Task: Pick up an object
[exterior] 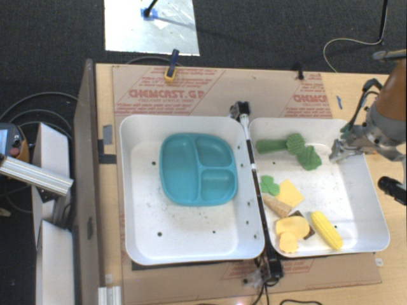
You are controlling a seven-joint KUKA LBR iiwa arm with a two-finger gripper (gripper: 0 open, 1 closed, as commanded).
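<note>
The right bin (375, 234) holds several toy foods. A green broccoli piece (310, 158) lies near the far side, with a longer green stalk piece (273, 146) to its left. A small green piece (269, 186), a yellow cheese wedge (290, 194), a tan bread slice (277, 206), yellow-orange slices (292, 228) and a corn cob (325, 229) lie toward the near side. My gripper (339, 150) hangs over the bin's far right part, just right of the broccoli piece, with nothing visibly in it.
A teal divided plate (197, 169) rests in the left bin (143, 234). A dark rail (253, 170) runs between the two bins. Bare floor of the right bin (346, 189) lies below the gripper.
</note>
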